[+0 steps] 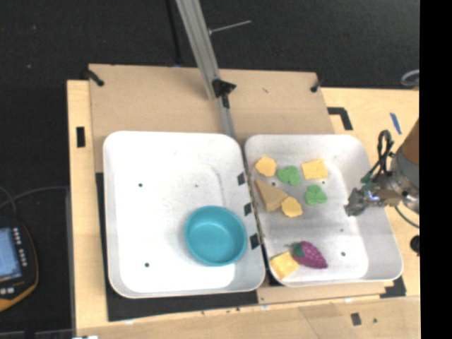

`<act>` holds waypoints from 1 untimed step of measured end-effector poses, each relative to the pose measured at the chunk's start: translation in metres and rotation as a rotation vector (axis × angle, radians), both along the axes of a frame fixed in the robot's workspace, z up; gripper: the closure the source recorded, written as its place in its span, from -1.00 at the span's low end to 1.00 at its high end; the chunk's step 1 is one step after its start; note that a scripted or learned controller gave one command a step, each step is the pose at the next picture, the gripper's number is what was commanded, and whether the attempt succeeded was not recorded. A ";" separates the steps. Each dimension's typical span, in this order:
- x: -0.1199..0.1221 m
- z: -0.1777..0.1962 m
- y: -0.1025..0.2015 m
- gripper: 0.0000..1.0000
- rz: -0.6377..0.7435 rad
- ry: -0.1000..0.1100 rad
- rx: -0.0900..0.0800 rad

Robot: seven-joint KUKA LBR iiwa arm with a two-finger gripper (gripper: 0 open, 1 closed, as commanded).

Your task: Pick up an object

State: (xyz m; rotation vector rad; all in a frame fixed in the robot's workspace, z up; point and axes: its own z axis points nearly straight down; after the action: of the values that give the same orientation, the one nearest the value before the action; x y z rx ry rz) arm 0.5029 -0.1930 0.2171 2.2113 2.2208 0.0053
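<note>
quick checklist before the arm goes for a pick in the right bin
1. Gripper over the right bin: ok, at its right side.
2. Finger state: cannot tell.
3. Already holding something: cannot tell, nothing seen between the fingers.
4. Nearest target, green piece, free of neighbours: ok.
5. Purple piece free: not ok, it touches a yellow block.
6. Blue bowl out of the path: ok, it sits in the left bin.

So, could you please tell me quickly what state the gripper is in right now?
Gripper: cannot be told; it sits over the right bin's right side, with nothing visibly held.
</note>
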 end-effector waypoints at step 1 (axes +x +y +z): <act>0.002 0.026 -0.001 1.00 0.001 0.002 0.001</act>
State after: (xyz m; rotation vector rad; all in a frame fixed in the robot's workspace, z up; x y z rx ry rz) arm 0.5046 -0.1942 0.2436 2.2120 2.2232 0.0037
